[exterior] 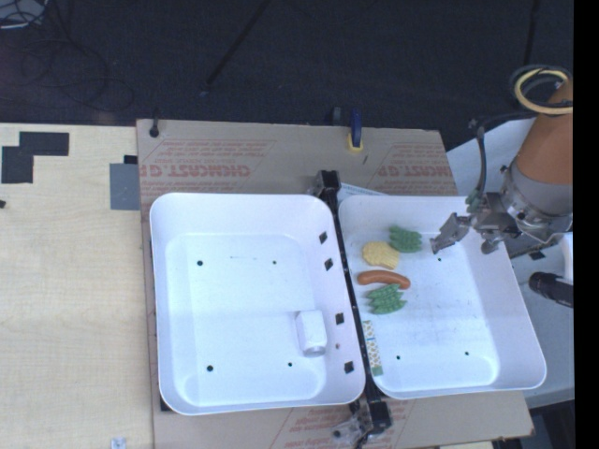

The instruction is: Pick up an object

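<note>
Camera view is giving you two shallow white bins side by side, and the claw [466, 232] is hanging over the right bin [487, 344], close to its far right rim. You cannot tell from here whether the claw is released or clenched, and nothing is showing between its tips.

Just to the claw's left, a small cluster is sitting in the upper left part of that bin: a dark green leafy piece [405, 239] nearest the claw, a pale yellow lumpy piece [380, 254] beside it, an orange-red sausage [383, 279] lying crosswise below those, and a second green leafy piece [386, 299] below the sausage. All four are looking like small moulded toy foods, packed close together.

Below the claw, the smooth white floor of the right bin is lying open down to the near rim, giving you free room there.

Well to the claw's left, past the dark divider between the bins, a small white rounded block [312, 331] is resting in the left bin [187, 251], near its lower right corner.
</note>
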Controlling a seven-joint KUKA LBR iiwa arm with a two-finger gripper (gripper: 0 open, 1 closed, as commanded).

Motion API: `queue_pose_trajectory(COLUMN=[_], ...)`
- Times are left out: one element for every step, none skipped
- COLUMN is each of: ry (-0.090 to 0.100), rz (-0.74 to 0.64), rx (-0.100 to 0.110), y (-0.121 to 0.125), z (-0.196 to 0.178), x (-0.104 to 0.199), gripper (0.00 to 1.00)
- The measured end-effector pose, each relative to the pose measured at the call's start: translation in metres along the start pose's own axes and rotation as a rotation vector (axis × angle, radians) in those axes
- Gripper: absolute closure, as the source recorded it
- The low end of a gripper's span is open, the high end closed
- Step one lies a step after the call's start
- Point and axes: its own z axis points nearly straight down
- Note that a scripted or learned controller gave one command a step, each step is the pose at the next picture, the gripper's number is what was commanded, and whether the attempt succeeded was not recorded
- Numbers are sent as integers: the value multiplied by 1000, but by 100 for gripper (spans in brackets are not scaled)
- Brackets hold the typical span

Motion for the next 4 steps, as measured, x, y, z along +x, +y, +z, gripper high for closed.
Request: queue_pose_trajectory(ry=[-2, -2, 2, 1], rz=[-4, -9, 3, 0], rx=[-5, 1, 6, 3], y=[54, 53, -62, -110], z=[-103, -110, -111, -67], x=[-31, -30, -18, -32], gripper=[0, 100, 100, 100])
